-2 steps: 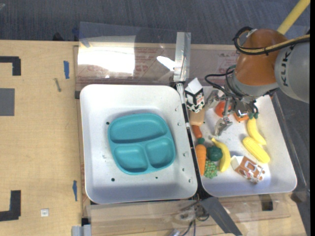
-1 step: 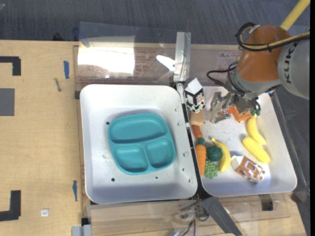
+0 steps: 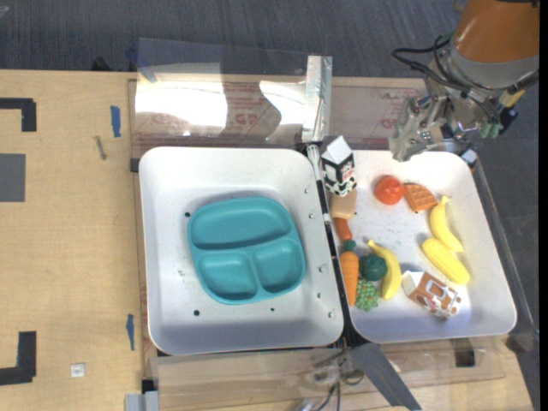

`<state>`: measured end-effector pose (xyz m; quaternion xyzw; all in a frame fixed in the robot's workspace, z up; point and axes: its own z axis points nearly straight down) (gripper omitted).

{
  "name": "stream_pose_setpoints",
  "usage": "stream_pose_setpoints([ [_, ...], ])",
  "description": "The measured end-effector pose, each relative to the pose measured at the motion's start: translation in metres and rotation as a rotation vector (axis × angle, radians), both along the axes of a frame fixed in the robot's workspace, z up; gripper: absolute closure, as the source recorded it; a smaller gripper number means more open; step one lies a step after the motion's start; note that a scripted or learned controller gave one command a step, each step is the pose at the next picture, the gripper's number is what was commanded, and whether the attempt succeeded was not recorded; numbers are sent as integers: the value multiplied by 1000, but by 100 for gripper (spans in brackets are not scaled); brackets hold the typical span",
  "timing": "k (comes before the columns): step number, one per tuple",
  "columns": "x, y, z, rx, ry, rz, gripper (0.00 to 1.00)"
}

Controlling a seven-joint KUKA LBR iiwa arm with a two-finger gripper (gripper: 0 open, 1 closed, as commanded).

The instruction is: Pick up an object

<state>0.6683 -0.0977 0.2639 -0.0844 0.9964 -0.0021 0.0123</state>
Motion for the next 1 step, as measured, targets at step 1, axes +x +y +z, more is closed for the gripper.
stream_pose_setpoints([
  [1, 0, -4, 47, 6, 10, -228, 100],
])
